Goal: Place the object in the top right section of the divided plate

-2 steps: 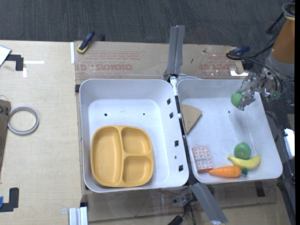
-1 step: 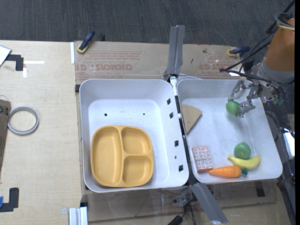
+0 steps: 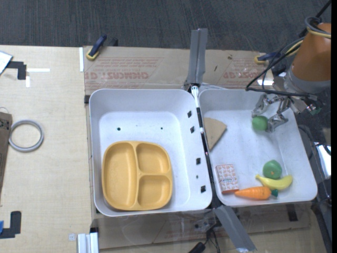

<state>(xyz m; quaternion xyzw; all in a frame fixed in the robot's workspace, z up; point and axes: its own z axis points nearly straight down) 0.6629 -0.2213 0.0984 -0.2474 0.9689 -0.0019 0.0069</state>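
Hand (image 3: 270, 116) poised over right bin (image 3: 295, 194), metal fingers spread around a small green round object (image 3: 259, 123) — object sits between them, seemingly gripped, toward the bin's far edge. Smooth, glossy, lime-like. Yellow divided plate (image 3: 138, 175) lying in left bin (image 3: 100, 141) — well apart from the object, across the bins' shared wall.
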